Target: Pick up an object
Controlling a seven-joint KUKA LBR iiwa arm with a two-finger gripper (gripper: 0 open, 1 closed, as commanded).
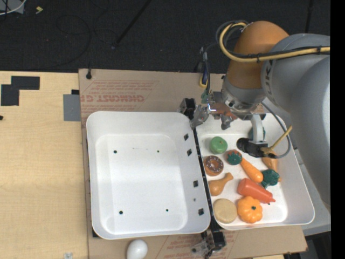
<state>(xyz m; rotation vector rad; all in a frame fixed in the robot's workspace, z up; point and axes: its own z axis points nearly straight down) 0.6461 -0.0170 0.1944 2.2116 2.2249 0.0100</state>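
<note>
Reaching in from the right, a grey robot arm with an orange band above its wrist (259, 39) brings its two-finger gripper (214, 111) to the far left corner of the shallow white right-hand bin (302, 198). Whether the gripper is open or closed cannot be told from this angle.

The toy foods lie on the floor of the right-hand bin. Nearest the gripper, just in front of it, is a round green plastic ball (218, 144). In front of that is a brown chocolate-glazed toy doughnut (214, 165), with a small teal and red round toy (234, 157) just beside it on the right. A long orange toy carrot with a green leafy end (252, 170) slants across the middle. A tan toy chicken drumstick (220, 184) lies before the doughnut, and a red pointed toy pepper (255, 190) lies before the carrot. At the near edge, side by side, sit a pale beige round toy bun (225, 210) and an orange toy pumpkin (249, 209).

The shallow white left-hand bin (99, 198) touches the right-hand one. A white egg-shaped object (137, 249) rests on the cardboard-covered bench (135, 90), just in front of the left-hand bin.
</note>
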